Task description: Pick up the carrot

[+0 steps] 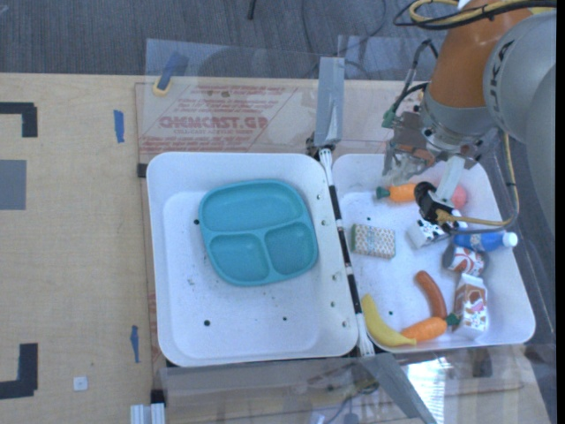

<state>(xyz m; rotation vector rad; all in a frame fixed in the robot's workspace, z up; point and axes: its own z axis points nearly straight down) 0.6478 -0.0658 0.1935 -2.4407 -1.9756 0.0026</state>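
Observation:
A small orange carrot (403, 193) with a green stub at its left end lies near the back of the right bin (521, 325). My gripper (409, 168) hangs just above and behind it, close to its top side, under the orange-banded wrist. A second orange carrot (426, 329) with a green top lies at the front of the same bin, beside a banana (378, 323). Nothing shows between the gripper and the back carrot.
The right bin also holds a patterned block (373, 240), a sausage (432, 292), a blue-capped tube (484, 239), a small carton (472, 305), a black-and-white item (427, 220) and a pink piece (456, 198). A teal divided plate (258, 230) sits in the left bin (177, 325).

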